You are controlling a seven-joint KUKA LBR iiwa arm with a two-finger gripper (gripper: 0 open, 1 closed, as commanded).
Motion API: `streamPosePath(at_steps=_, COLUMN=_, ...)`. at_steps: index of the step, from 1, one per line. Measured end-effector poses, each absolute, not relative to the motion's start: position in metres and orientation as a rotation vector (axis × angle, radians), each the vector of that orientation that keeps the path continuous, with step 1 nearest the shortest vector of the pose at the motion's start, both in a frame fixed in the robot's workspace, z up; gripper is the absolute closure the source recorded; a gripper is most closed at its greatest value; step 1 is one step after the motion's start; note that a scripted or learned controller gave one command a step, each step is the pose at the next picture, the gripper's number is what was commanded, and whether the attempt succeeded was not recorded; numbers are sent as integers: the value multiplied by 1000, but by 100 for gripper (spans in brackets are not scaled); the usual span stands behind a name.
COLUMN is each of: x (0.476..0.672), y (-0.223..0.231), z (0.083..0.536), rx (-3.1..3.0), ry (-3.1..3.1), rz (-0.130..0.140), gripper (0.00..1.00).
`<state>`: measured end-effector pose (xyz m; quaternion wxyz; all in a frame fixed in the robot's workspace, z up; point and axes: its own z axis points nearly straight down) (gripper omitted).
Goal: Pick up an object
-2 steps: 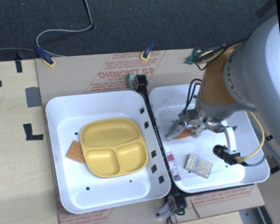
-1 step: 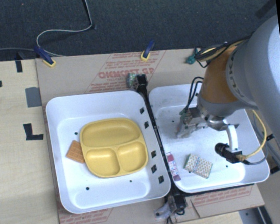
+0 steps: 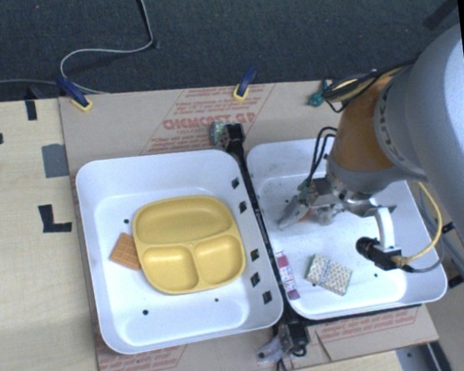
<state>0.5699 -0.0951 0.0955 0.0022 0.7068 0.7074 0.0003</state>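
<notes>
Gripper (image 3: 292,212) sits low in the right bin (image 3: 412,284), close to the bin's left wall, its metal fingers splayed apart and holding nothing I can make out. Nearest candidates lie toward the bin's near edge: a patterned packet (image 3: 329,274) on the floor, well clear of the fingers, and a slim pink stick (image 3: 285,273) lying along the left wall. To do the pick well, I judge the packet the better target; the gripper should centre over it, turn so the fingers straddle its short side, and come straight down before closing. The stick hugs the wall, so one finger would likely foul the divider (image 3: 250,212) between the bins. Across that divider, the left bin (image 3: 114,321) carries a yellow tray (image 3: 190,243) with a tan cracker (image 3: 124,252) tucked beside and partly under it. The arm's own yellow cable (image 3: 433,231) loops just beside the packet's side of the bin and could snag.
</notes>
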Motion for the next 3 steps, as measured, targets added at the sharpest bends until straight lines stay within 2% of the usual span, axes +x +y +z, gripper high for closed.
streamPosePath(at_steps=1, x=570, y=-94, z=105, rx=2218, ry=2221, rz=1, gripper=100)
streamPosePath(at_steps=2, x=570, y=-94, z=105, rx=2218, ry=2221, rz=1, gripper=0)
streamPosePath(at_steps=3, x=570, y=-93, z=114, rx=2219, ry=2224, rz=1, gripper=100)
